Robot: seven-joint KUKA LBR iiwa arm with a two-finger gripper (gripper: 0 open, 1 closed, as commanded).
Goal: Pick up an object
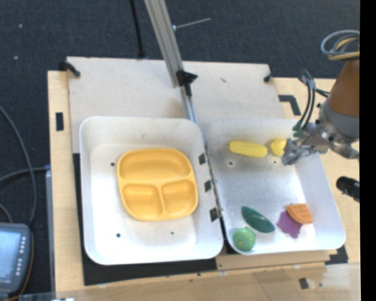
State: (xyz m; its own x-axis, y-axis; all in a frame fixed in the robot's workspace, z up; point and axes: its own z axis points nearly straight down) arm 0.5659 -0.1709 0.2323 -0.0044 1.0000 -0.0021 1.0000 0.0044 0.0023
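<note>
In the right bin (269, 187) lie a yellow corn cob (248, 148) and a small yellow piece (277, 146) near the far wall. At the near side sit a dark green leaf-shaped item (257, 219), a light green ball (244, 237), a purple piece (289, 224) and an orange piece (299, 214). My gripper (291, 153) hangs over the bin's far right part, just right of the small yellow piece, fingers pointing down-left. Nothing shows between them.
The left bin (100, 231) bears a yellow divided plate (156, 183). A slanted aluminium rail (166, 36) rises from behind the bins. A grey screen device (6, 256) sits at the lower left, off the bench.
</note>
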